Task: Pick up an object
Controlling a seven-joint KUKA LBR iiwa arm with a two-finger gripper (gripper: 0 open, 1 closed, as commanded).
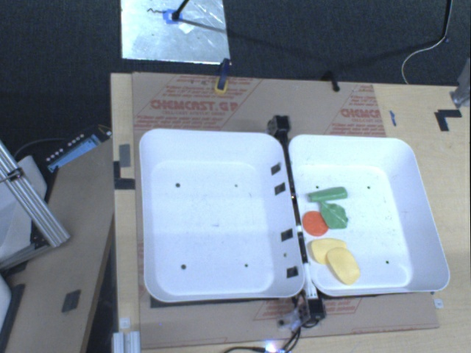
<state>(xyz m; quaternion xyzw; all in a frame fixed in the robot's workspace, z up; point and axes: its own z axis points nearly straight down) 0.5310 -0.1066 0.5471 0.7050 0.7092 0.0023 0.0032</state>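
Five small items lie grouped in my right bin (412, 197), all catalogued here by their place relative to the orange-red disc (316, 223).

1. Orange-red disc: flat on the bin floor, close to the wall that meets the neighbouring bin.
2. Green cylinder (328, 194): lying on its side just behind the disc, apart from it.
3. Green lump (335, 215): irregular in shape, just right of the disc and touching or nearly touching it; I cannot tell which.
4. Pale yellow piece (324, 248): rounded, just in front of the disc.
5. Deeper yellow piece (344, 266): oval, in front and to the right of the disc, overlapping the pale yellow piece's edge.

Further entries:
6. Left bin (213, 212): white, shallow, left of the disc, across the shared wall.
7. Black clips (280, 189): a row along that shared wall, just left of the disc.
8. Cardboard sheet (191, 101): red lettering, spread on the bench (456, 219) under both bins.
9. Yellow clip (221, 86): on the sheet's far edge, well behind and left of the disc.
10. Shiny metal plate (174, 19): farther behind the disc still, on the dark floor.
11. White cable (427, 46): far behind and right of the disc.

Claw: whether it is open or closed I cannot tell. None of the five items is lifted; all rest on the bin floor.
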